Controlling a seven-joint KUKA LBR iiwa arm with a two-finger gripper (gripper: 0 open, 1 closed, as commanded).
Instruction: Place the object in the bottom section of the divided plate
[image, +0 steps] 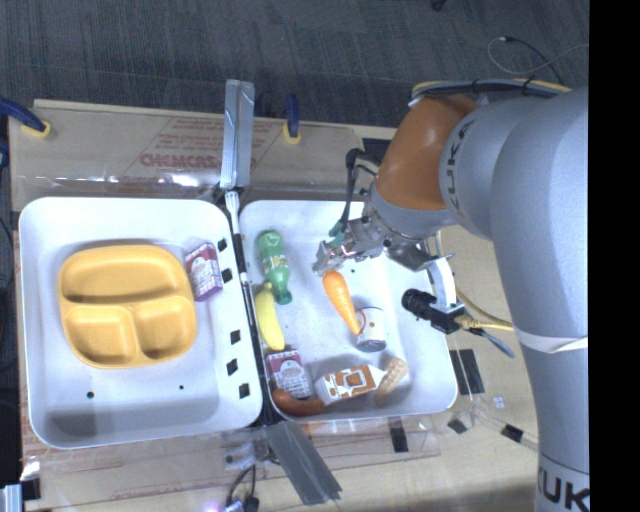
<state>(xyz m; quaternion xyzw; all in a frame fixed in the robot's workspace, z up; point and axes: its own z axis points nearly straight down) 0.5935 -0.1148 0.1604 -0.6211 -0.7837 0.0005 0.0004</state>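
Carrot (340, 298), orange, lies in the middle of the right bin (432, 395), just under the gripper (335, 255). Whether the gripper is wide or narrow cannot be told. Yellow divided plate (126, 304) sits in the left bin (120, 415), toward its far-left side.

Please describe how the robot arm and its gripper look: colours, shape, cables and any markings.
The arm is thick, rounded and grey, with an orange band above the wrist. Dark letters, part of the KUKA name, show on the grey shell. Thin cables loop over the top of the arm, and a black part with a yellowish cable sticks out beside the wrist. The gripper is small, metallic and grey.
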